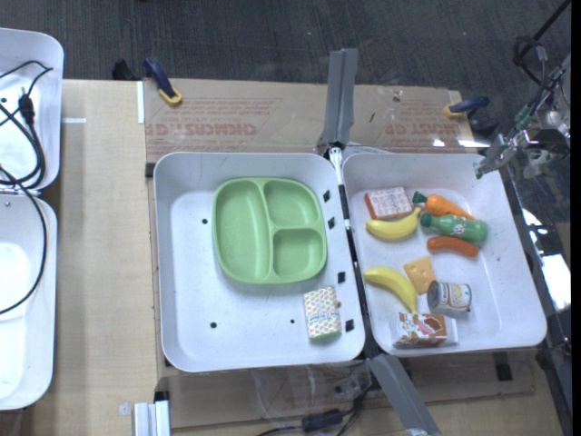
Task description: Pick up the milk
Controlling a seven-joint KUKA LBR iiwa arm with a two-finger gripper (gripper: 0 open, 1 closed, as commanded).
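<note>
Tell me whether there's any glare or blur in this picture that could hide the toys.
In the camera view, lighting is even and soft; mild sheen on the right bin's rim, faint shadows under the green plate; the toys stay readable, though the milk carton print is too small to read.

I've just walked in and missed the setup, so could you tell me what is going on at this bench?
A robot arm is meant to pick up the milk, but nothing is being handled yet. The gripper sits at the far right corner of the right bin, over the rim and away from the items. What looks like the milk carton lies in the left bin, just in front of the green divided plate. The right bin holds toy food, including two bananas and a small can.
</note>
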